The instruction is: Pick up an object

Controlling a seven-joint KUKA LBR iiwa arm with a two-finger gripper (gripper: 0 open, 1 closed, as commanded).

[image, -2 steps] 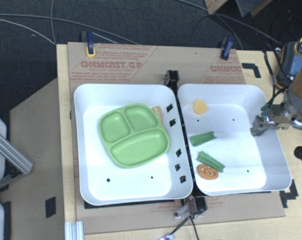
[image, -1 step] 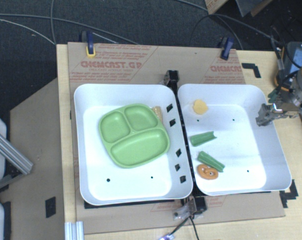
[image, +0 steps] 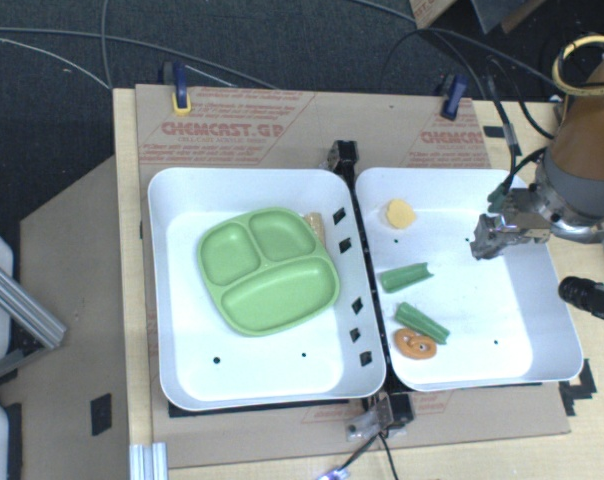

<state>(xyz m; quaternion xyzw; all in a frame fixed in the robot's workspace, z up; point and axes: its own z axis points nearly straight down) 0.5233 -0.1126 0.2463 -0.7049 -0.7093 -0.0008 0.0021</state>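
Note:
In the right bin (image: 522,353) lie a small yellow round piece (image: 399,213), a green bean-shaped piece (image: 404,276), a second green piece (image: 422,322) and an orange round piece (image: 416,345) next to it. My gripper (image: 487,240) hangs over the right bin's upper right part, well to the right of the yellow piece and apart from every object. Nothing shows between its fingers. The left bin (image: 182,358) holds a green divided plate (image: 269,269) with a small tan item (image: 314,227) at its upper right edge.
Black clips (image: 344,155) run along the divider between the two bins. Blue clamps (image: 181,88) hold the cardboard base at the back. Cables cross the dark floor behind. The arm's grey body (image: 582,168) stands over the bench's right edge.

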